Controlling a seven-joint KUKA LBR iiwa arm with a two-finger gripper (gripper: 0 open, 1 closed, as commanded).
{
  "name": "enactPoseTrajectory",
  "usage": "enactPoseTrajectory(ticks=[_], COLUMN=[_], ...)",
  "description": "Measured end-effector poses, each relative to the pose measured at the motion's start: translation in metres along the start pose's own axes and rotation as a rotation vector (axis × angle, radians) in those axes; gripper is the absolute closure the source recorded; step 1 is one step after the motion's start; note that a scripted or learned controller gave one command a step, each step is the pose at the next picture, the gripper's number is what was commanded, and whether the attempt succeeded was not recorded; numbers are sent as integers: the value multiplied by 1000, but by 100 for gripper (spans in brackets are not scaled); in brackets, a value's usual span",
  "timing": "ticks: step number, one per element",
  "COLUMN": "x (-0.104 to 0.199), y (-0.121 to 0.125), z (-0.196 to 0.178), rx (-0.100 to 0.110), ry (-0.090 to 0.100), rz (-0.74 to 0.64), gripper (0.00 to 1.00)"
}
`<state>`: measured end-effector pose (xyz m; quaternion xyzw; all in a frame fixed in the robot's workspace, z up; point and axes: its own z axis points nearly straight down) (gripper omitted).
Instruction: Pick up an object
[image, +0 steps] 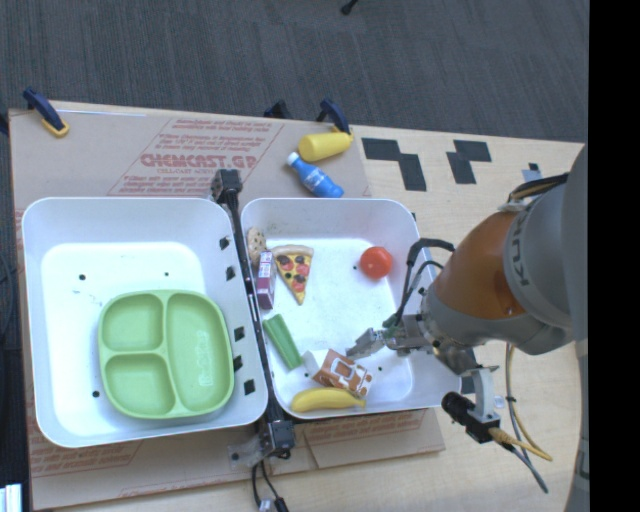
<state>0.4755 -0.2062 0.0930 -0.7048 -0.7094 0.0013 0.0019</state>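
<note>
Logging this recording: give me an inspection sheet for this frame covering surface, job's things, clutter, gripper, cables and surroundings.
Surface: two white bins side by side on a cardboard-covered bench; left bin, right bin.
Job's things: in the right bin, a pizza slice, red ball, green stick, banana, orange-patterned packet and a dark bar by the left wall.
Clutter: green divided tray in the left bin; yellow piece and blue bottle lie outside the bins.
Gripper: gripper low over the right bin, near the packet; nothing seen between its fingers.
Cables: black cable looping at the wrist.
Surroundings: dark carpet.
</note>
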Motion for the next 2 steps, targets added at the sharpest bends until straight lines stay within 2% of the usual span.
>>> enactPoseTrajectory(ticks=[1,2], x=[0,48], y=[1,1], z=[-10,-74], rx=[0,-3], ry=[1,0], rz=[-4,-1], gripper=[100,100])
